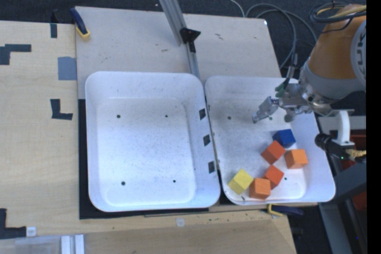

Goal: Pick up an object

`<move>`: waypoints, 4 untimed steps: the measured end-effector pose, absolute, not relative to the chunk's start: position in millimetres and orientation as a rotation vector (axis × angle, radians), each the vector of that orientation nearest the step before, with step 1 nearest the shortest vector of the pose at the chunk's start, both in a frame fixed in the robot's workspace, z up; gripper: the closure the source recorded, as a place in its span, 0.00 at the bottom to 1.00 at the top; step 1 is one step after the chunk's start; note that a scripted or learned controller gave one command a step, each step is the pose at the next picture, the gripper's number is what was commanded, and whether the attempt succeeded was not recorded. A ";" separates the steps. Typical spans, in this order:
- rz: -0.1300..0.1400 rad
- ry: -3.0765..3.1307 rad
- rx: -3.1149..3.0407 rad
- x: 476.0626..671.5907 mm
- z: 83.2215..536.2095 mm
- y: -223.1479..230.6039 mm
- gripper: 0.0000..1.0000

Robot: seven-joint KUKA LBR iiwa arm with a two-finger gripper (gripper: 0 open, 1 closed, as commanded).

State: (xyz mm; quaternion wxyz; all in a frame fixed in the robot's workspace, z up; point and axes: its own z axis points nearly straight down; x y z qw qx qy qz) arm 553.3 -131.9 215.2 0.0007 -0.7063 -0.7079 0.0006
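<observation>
The arm ran off the right edge of the view, so only its orange band and grey wrist could be seen, and the wrist covered part of the right bin's far right rim. The claw was small and blurred against the white bin floor; whether it was clenched or released could not be told, and nothing could be made out in it. It hung over the upper middle of the right bin, pointing left and slightly down in the view.

The blocks lay clustered in that bin's lower right part, apart from the claw. Nearest was the blue block, below and to the right of the claw. Just beside it sat an orange-red block, with an orange block to its right. Further down lay another orange-red block, an orange block by the near rim, and a yellow block touching or almost touching it. The left bin stood beside it on the surface.
</observation>
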 end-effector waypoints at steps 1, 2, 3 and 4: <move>0.000 -2.223 -2.220 538.1 122.4 -161.5 0.00; 0.000 -2.224 -2.224 504.8 92.5 -145.6 0.00; 0.001 -2.223 -2.219 505.0 102.3 -145.2 1.00; -0.009 -2.234 -2.214 531.0 196.1 -73.9 1.00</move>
